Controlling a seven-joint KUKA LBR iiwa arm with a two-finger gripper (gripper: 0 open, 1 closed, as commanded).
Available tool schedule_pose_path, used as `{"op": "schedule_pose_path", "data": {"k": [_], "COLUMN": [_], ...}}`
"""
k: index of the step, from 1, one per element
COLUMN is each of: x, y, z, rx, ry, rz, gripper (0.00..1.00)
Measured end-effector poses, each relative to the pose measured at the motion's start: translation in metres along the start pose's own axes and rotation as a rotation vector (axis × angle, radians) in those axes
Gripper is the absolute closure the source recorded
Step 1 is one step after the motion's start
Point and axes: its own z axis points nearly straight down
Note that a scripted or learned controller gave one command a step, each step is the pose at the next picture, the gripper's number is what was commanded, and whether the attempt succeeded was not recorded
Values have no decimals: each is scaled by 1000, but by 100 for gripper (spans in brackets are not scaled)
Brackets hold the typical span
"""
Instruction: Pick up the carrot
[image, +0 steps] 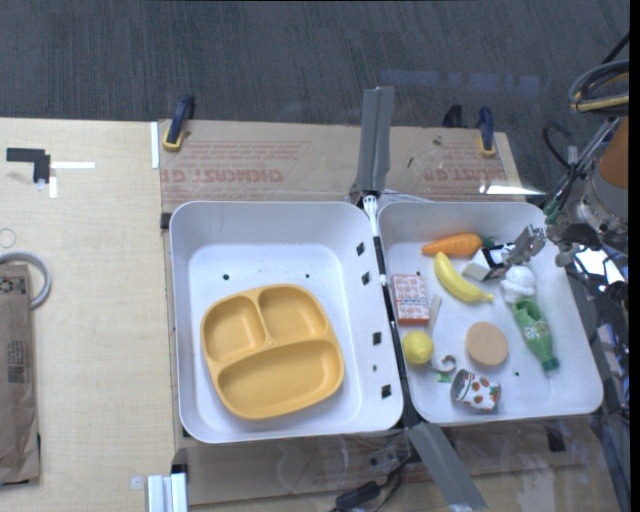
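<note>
The orange carrot (452, 244) lies at the back of the right bin (580, 400), its tip pointing left, just behind the yellow banana (460, 279). My gripper (521, 248) hangs low over the bin's back right part, a short way right of the carrot and apart from it. A small black and white object (484, 263) lies between the gripper and the carrot. Nothing shows in the gripper's grasp.
The right bin also holds a red and white box (409, 298), a lemon (418, 347), a tan round disc (487, 345), a green bottle (535, 331) and a patterned cup (475, 390). A yellow divided plate (272, 350) lies in the left bin (190, 300).
</note>
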Motion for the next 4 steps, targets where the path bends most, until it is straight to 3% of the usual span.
{"op": "schedule_pose_path", "data": {"k": [1, 2, 3, 4], "x": [34, 73, 134, 93], "y": [57, 70, 72, 73], "z": [-3, 56, -9, 70], "rx": [-1, 0, -3, -12], "ry": [-1, 1, 0, -4], "rz": [-190, -248, -301, -371], "gripper": [0, 0, 0, 0]}}
